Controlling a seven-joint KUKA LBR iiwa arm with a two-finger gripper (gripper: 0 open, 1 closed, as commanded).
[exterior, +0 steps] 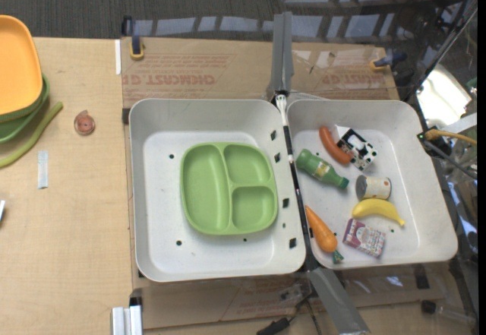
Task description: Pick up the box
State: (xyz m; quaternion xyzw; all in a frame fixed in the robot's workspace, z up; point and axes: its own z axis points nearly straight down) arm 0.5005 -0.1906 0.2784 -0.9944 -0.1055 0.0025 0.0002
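Observation:
The box [365,237] is small and pink-purple with a printed front. It lies flat near the front edge of the right bin [425,235]. A yellow banana [379,210] lies just behind it and an orange carrot [322,230] just to its left. Nothing touches the box from above.
The right bin also holds a green bottle [321,169], a small can on its side [373,187], a red sausage [332,145] and a black-and-white toy [357,147]. A green divided plate [228,188] sits in the left bin [152,197]. Orange and green dishes [17,90] stand at the far left.

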